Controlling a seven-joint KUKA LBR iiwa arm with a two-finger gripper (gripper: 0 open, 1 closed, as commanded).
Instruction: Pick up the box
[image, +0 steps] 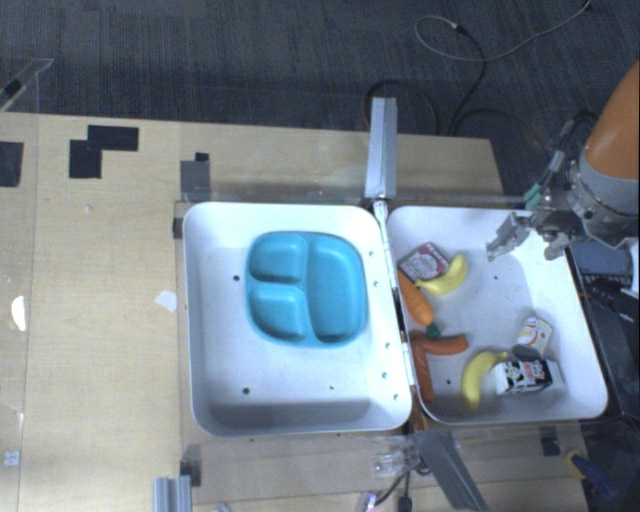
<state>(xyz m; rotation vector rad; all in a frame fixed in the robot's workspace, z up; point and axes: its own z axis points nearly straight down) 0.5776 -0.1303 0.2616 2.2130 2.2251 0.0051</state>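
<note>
Our gripper (527, 233) hovers over the right bin's (590, 405) far edge, fingers spread around nothing. Leftmost we see a blue tray (305, 287) in the left bin (215, 400); the box (525, 374) lies near the right bin's front corner, beside a banana (477, 374).

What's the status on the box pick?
Claw above right bin's back edge, holding nothing visible. Box in the bin's front right corner, untouched. Banana against its left side, small carton just behind.
</note>
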